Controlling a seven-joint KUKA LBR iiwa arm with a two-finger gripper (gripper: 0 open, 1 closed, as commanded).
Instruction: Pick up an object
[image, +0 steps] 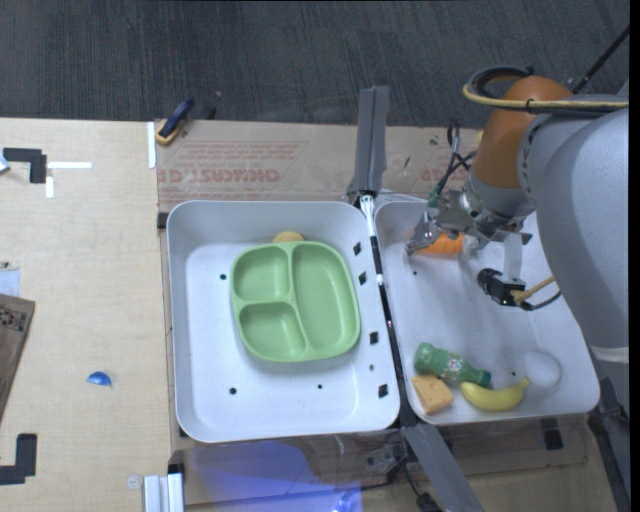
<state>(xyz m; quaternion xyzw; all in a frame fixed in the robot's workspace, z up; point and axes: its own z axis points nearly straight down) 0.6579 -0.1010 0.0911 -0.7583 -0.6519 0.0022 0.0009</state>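
Note:
My gripper (428, 236) is low in the far left part of the right bin (560, 330), at the end of the grey arm with its orange band (525, 95). An orange object (447, 246) lies right at the gripper, partly hidden under the wrist; I cannot make out whether it is gripped or only touched. Near the front of the same bin lie a green bottle (450, 364), a yellow banana (495, 395), a tan wedge-shaped block (432, 394) and a pale round object (541, 368).
The left bin (195, 330) holds a green divided plate (296, 300) with a small yellow object (288, 238) behind its far edge. A metal divider (378, 290) runs between the bins. A black cable end (497, 284) hangs from the wrist over the right bin.

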